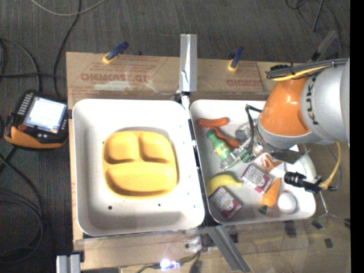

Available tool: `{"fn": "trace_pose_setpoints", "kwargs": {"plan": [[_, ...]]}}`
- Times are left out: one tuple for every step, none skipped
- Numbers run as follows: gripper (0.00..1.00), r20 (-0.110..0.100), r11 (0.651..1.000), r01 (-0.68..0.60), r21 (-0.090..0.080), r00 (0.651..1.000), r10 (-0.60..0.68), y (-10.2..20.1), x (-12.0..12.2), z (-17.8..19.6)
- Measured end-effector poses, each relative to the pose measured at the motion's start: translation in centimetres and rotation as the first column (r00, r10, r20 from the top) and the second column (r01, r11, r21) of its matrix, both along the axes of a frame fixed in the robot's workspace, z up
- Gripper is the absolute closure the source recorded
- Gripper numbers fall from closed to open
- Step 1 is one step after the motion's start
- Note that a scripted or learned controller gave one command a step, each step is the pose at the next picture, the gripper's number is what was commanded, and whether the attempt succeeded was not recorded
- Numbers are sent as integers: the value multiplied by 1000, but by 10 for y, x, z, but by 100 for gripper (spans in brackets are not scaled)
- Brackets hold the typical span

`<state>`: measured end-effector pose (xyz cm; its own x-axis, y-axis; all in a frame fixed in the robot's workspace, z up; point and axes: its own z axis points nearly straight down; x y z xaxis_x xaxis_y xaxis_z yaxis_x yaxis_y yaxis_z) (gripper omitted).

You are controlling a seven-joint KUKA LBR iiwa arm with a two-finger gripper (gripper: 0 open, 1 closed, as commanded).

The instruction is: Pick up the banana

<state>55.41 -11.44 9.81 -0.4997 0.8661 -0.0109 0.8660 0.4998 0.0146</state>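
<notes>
- The banana (223, 181) lies in the right bin (310, 208), near that bin's front-left corner, its curve bowed upward. Nothing is holding it.
- Taking the banana as the marker: just in front of it, touching or nearly so, sits a small dark-red packet (225, 201); to its right is a second packet (254, 177) with a pink and white face. I cannot read the print on either.
- Behind the banana stands a green bottle (218, 143) lying on its side, and further back a red sausage-shaped toy (213, 121). Off to the banana's right a carrot (271, 193) points toward the front, with a white egg-like thing (287, 202) beside it.
- The gripper (243, 150) hangs over the bin just behind and to the right of the banana, amid the clutter by the bottle. From where I stand I cannot tell how the jaws are set; cables and the wrist hide them.
- My guess is that the arm is placed for a downward reach but is not over the fruit yet; it would need to come forward and left.
- The left bin (85, 169), well left of the banana, holds a yellow divided tray (140, 162), likely a drop-off spot.
- Readable writing: "KUKA" on the grey arm (330, 104); faded red lettering on the cardboard (116, 78) behind the bins, not legible.
- A teach pendant (38, 120) rests on the floor far left.
</notes>
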Motion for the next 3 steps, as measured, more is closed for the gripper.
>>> {"fn": "trace_pose_setpoints", "kwargs": {"plan": [[100, -23, 943, 334, 0, 942, -334, 75, 13, 83], [0, -22, 942, 335, -1, 942, -335, 75, 13, 83], [0, -24, 987, 158, 1, 987, -158, 1, -35, 44]]}}
